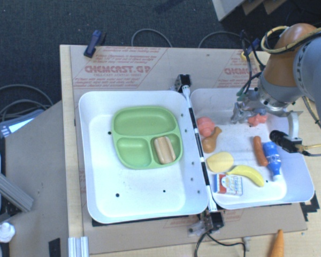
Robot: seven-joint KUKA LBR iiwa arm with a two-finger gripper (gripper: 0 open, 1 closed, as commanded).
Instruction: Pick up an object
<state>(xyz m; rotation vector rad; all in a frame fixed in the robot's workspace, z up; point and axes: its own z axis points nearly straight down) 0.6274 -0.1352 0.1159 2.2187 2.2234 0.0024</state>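
Pink squishy toy (257, 120) sits under my gripper (245, 113); I cannot tell my fingers' state, so drop straight down.

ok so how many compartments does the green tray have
3: one wide compartment across the far side of the green tray, a near-left one, and a near-right one holding a bread roll.

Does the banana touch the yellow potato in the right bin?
Touching. The camera view shows the banana's left end meeting the lower right edge of the potato, with no white bin floor between them.
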